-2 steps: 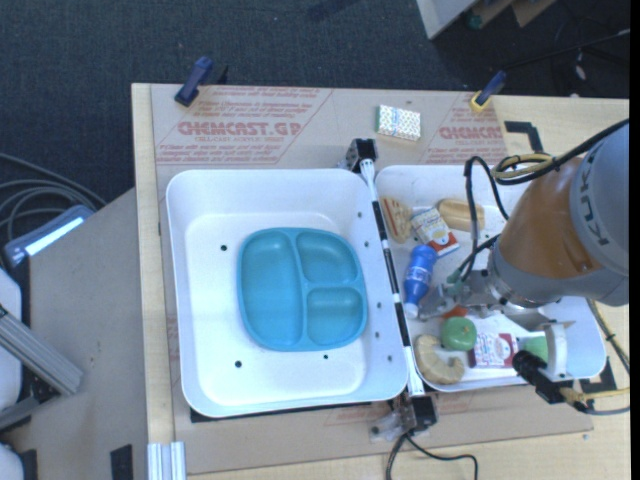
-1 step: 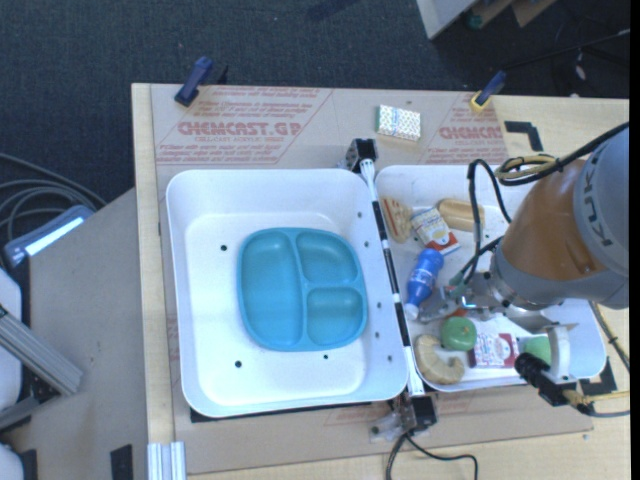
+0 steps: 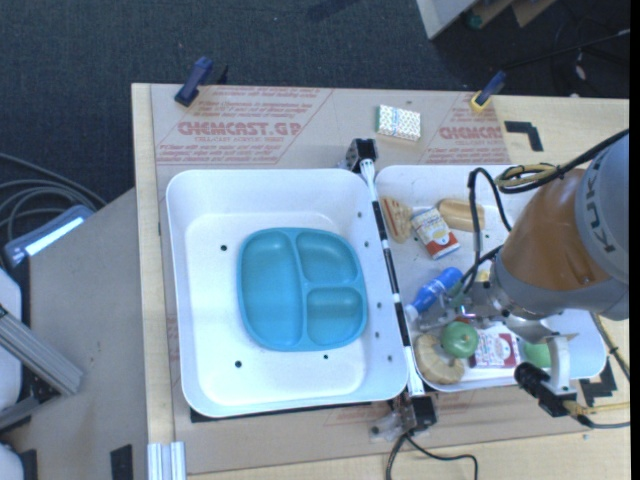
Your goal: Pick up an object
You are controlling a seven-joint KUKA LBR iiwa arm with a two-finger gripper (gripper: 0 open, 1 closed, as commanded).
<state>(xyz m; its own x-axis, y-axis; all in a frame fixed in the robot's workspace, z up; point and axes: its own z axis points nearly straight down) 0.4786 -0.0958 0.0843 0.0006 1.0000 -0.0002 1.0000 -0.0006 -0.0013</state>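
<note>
Single arm [image 3: 560, 243] reaching from the right into the right bin [image 3: 400, 183] of two white bins on the surface [image 3: 250, 128]. The step in hand appears to be the approach: the wrist is lowered over the cluttered right bin, and no object is seen lifted clear of it. The gripper [image 3: 478, 318] sits at the arm's lower left end, largely masked by the wrist and cabling; whether it is open or closed cannot be told, and nothing is visibly held.

Candidate objects lie close around the gripper. A green apple [image 3: 459, 340] rests just below it, sitting on a tan round item [image 3: 435, 363]. A blue bottle [image 3: 438, 289] lies just to its left, near the bin's dividing wall. A red-and-white packet [image 3: 495, 351] lies just below and to the right, beside the apple. Farther up the bin are a small can [image 3: 434, 230] and a bread-like piece [image 3: 460, 212]. The left bin [image 3: 200, 208], well to the gripper's left, carries a blue divided plate [image 3: 301, 289].

The next move, as judged here, calls for settling on one object, most likely the apple or bottle, and closing squarely on it without nudging neighbours.
</note>
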